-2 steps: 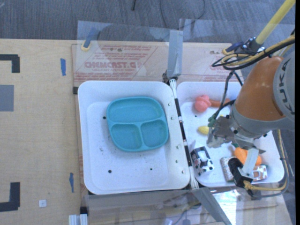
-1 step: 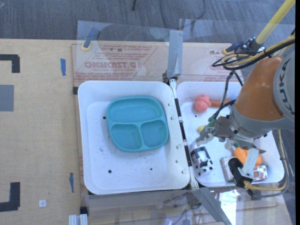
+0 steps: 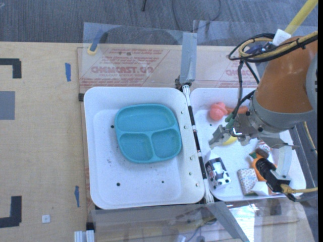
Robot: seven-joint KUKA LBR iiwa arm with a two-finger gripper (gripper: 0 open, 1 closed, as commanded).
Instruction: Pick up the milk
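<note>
The tool [image 3: 218, 136] hangs above the right bin [image 3: 229, 194], grip unclear; next, drop onto the milk [image 3: 218, 172].

The left bin [image 3: 101, 185] holds a divided plate [image 3: 148, 133] near its middle. In the right bin [image 3: 229, 193] — just beside it — the milk carton [image 3: 218, 172] lies by the near-left corner, the arm [image 3: 282, 84] above the far part.
</note>
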